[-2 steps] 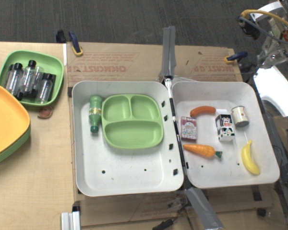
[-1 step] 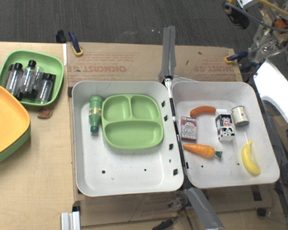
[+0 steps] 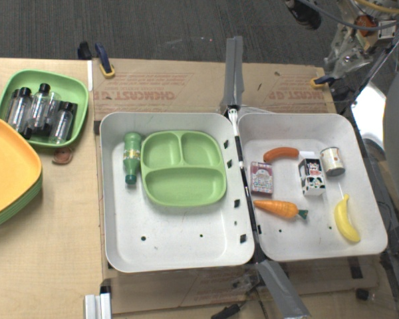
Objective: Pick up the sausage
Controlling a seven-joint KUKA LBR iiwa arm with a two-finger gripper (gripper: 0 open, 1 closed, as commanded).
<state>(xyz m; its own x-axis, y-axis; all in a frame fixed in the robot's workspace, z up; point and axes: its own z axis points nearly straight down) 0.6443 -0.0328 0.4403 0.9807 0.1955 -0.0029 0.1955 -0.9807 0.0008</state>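
Sausage [image 3: 280,154] is sitting in the right bin [image 3: 359,241], up toward the back half, lying roughly sideways, nothing touching it as far as I can see.

Working from the front of that bin: there's a banana [image 3: 346,220] near the front right corner, then a carrot [image 3: 276,208] more to the left, close to the divider between the bins. Just behind the carrot is a small card box [image 3: 262,178], and to its right a little black-and-white carton [image 3: 312,176] with a can [image 3: 331,161] right beside it. The sausage is just behind the card box, left of the can.

Left bin [image 3: 173,248] has a green tray [image 3: 183,168] with three compartments, and a green bottle [image 3: 132,157] lying just beside its left edge.

Off to the left on the bench [image 3: 46,264] there's a stack of orange plates [image 3: 10,178], and behind it a green dish [image 3: 76,98] holding some small dark-capped bottles [image 3: 40,111].

The gripper [image 3: 349,48] is way up at the back right, past the far edge of the right bin, well apart from the sausage. It's a tangle of cables and metal up there, so I honestly can't tell whether the jaws are open or closed.
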